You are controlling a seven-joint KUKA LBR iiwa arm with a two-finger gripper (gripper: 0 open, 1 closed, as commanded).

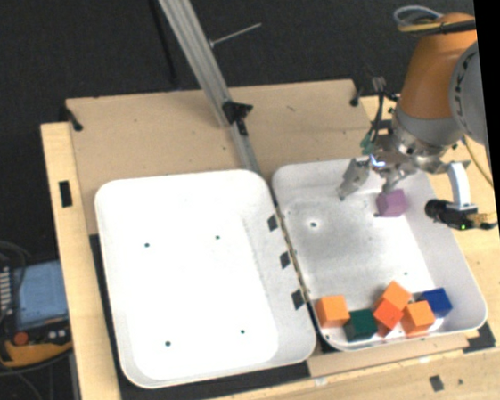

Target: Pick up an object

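I'm looking down on the pale wooden desk, and on it sit the two shallow white plastic bins side by side. The left white bin is the wider of the pair; the right white bin carries everything else. My grey arm with the orange band reaches in from the right, over the far right corner of the right bin. The two-finger gripper hangs there with its jaws spread apart, one grey finger angled left, the other pointing down toward the small purple block. That purple block sits just below the gripper near the bin's right wall; I can't tell whether a fingertip touches it, and it isn't between the jaws. Along the near edge of the right bin there's a cluster: an orange cube at the left, a dark green block beside it, two more orange blocks tight together, and a blue cube at the right end.
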